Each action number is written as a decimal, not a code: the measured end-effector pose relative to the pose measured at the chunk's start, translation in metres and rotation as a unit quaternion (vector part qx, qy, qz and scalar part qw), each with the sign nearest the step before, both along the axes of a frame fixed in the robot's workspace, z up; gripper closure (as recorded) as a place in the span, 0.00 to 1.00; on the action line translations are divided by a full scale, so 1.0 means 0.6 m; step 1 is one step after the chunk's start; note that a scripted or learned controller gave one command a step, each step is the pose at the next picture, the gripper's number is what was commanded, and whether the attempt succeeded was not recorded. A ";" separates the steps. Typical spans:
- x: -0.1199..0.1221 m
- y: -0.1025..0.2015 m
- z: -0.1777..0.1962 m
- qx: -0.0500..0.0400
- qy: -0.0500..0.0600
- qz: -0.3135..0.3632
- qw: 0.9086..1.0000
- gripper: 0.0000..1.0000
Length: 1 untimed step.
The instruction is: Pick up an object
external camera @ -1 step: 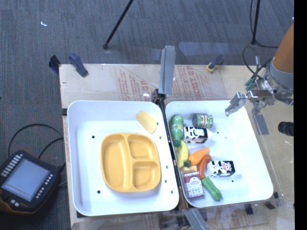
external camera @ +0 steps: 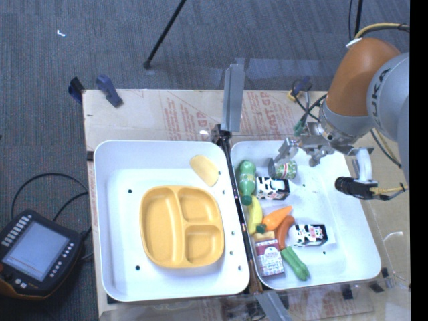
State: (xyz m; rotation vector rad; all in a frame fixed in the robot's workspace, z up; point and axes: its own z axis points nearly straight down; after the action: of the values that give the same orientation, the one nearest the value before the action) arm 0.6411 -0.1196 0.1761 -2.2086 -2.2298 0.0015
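— So, where is the gripper?

— At about twelve o'clock in the right bin, low over its far edge, hanging from the grey arm with the orange band. A small can with a green and red label sits between its two fingers, tilted, so the fingers are closed narrowly around that can.

— Is the can touching anything else?

— Its lower end is just beside a black-and-white carton, at six o'clock from it; I cannot tell whether they touch.

— And the rest of that bin?

— Along its nine o'clock wall: a green bottle, then a banana below it. Towards the centre lie two carrots, with a second cow-patterned carton at three o'clock from them. At six o'clock are a red box and a green pepper side by side.

— The left bin?

— A yellow divided tray in its middle, and a pale yellow piece at one o'clock from the tray, near the far right corner.
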 end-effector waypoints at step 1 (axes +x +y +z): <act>0.005 -0.005 -0.122 0.000 -0.001 -0.025 1.000 0.00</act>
State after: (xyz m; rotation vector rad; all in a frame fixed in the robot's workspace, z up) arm 0.6439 -0.1225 0.1029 -2.2653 -2.1740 -0.0006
